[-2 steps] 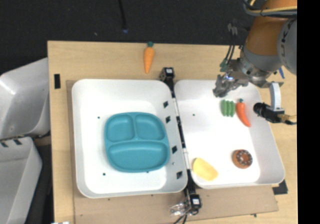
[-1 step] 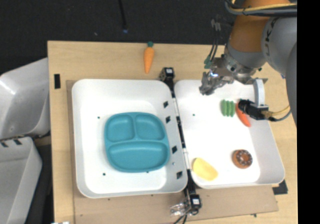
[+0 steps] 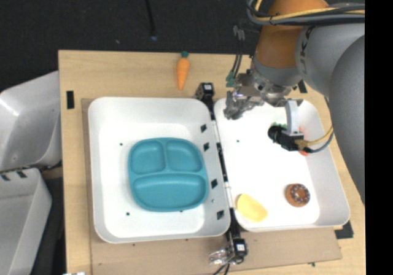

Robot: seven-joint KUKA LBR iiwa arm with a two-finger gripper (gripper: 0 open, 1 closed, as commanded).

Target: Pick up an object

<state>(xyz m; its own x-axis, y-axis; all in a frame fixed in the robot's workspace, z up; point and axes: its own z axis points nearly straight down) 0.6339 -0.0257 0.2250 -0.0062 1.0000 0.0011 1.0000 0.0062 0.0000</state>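
Hovering low over the far corner of the right bin, pincer close by the wall shared with the left bin. Cannot tell from this slant whether wide or narrow; nothing seen held.

Candidates for picking, all apart from the pincer:
- yellow piece, well toward the camera from the pincer, near the same shared wall.
- brown round piece, likewise toward the camera and further to the arm's side.
- toy carrot, beyond the pincer on the bare tabletop, outside both bins.
- teal divided plate, across the shared wall, in the left bin.

Likely trouble from here:
- Closing where it hangs would probably catch only bin floor, with no object under it.
- Descending this near the wall and its black clips risks a strike on the rim or a nudge to the bin.
- Yellow piece looks low and rounded; could slip out sideways under a shallow grip.
- Brown piece appears flat; fingertips might scrape floor before getting purchase.
- Black fitting with cable beside the wrist could snag on a reach toward the camera.
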